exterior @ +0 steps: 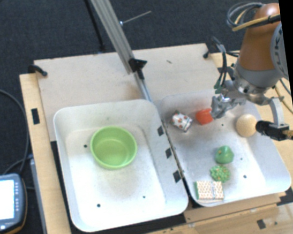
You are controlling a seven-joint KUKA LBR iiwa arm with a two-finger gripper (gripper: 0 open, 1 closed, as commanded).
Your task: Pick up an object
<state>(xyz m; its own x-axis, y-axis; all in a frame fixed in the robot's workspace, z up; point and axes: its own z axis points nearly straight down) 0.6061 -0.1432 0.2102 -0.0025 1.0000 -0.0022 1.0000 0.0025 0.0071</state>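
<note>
Two shallow white bins sit side by side on the bench. The left white bin holds a lime-green plastic bowl, upright, toward its upper middle.

The right white bin carries the loose items. A small red block lies near the bin's upper edge, and just to its left is a small white patterned object with reddish marks — too small to identify further. A tan rounded ball-like object rests near the bin's right side. Lower down, a green rounded toy sits just above a second, bumpier green toy, the two nearly touching. At the bin's lower left corner lies a flat square patterned packet in red, green and white.

The grey arm with its orange band reaches in from the right, and the gripper hangs low over the right bin's upper part, just beside the red block on its right — possibly touching it, though the view is too coarse to be sure. Whether the gripper is released or clenched cannot be told, and nothing is visibly held by it.
</note>
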